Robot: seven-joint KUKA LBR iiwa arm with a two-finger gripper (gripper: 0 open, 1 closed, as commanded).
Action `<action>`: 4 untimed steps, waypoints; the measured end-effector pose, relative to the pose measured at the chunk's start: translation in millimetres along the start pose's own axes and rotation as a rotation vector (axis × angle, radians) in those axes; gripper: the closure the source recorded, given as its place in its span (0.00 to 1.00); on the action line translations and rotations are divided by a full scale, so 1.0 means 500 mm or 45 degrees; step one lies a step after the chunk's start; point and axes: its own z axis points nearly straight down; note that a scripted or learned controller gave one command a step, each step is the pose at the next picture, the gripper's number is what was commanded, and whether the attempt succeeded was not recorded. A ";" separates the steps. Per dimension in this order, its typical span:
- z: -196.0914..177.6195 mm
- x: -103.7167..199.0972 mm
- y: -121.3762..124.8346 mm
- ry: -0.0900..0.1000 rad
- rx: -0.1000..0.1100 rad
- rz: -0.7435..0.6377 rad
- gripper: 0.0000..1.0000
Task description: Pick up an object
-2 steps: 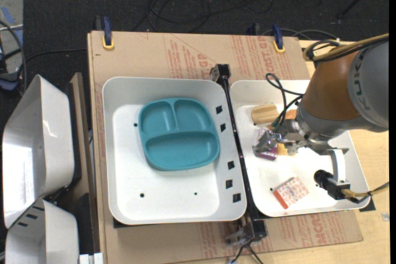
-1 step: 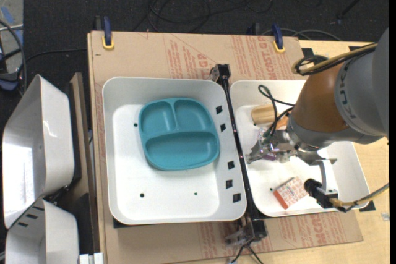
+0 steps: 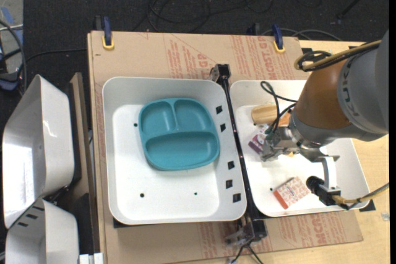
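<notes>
Nearest the front rim of the right bin [image 3: 265, 185] lies a small red-and-white box [image 3: 291, 192], flat on the white floor and apart from the tool [image 3: 270, 146]. Further back the tool hangs low over the bin's middle, just beside a small purple thing [image 3: 256, 145] – whether it is spread or pressed together I cannot tell – with a tan block [image 3: 264, 114] near the far wall. Across the divide, the left bin [image 3: 124, 151] holds a teal divided plate [image 3: 179, 135] – both bins sit on the desk [image 3: 185, 52]
</notes>
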 end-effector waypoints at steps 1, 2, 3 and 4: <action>-0.088 -0.010 0.010 -0.002 -0.006 -0.005 1.00; -0.210 0.004 0.016 -0.002 -0.009 -0.009 1.00; -0.299 -0.006 0.024 -0.003 -0.008 -0.008 1.00; -0.298 0.110 0.015 0.002 -0.001 -0.015 1.00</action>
